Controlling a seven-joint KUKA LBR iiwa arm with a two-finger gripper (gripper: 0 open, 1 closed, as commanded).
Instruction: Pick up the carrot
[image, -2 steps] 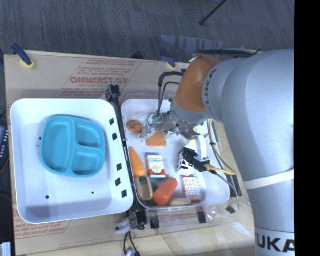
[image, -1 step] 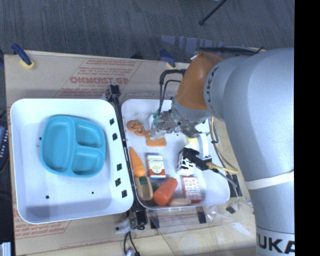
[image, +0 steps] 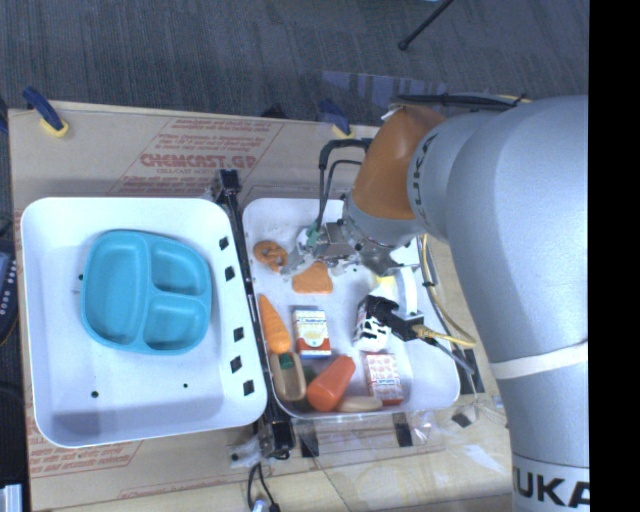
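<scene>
The arm (image: 520, 260) is nearest the camera, a broad grey mass with an orange band, covering the right side of the right bin (image: 440, 375). After it, going left to right:

Far left of the end effector (image: 335, 243) sits the left bin (image: 60, 330), holding a blue divided plate (image: 147, 292); it seems to be the drop-off side, kept free of clutter.

Black clips (image: 240, 330) run along the seam where the two bins meet, probably to pin them together on the bench (image: 150, 155).

The carrot (image: 273, 322) lies below and left of the end effector, lengthwise against the right bin's left wall, its tip pointing up the view. It is well apart from the end effector, with nothing gripping it. A brown block (image: 290, 377) touches its lower end.

A round pastry (image: 268, 253) lies just left of the end effector, and an orange wedge (image: 312, 279) just below it.

Further below are a small carton (image: 313, 332), a red cylinder (image: 331, 384), and to the right a black-and-white toy (image: 374, 330) and a red-printed box (image: 384, 375).

The end effector hangs low over the bin's upper part, near the wedge. Whether it is released or clenched I cannot tell; the wrist hides it. My judgement is that it stands off target and must shift down-left toward the wall to reach the carrot, where the wall and the carton leave little room.
</scene>
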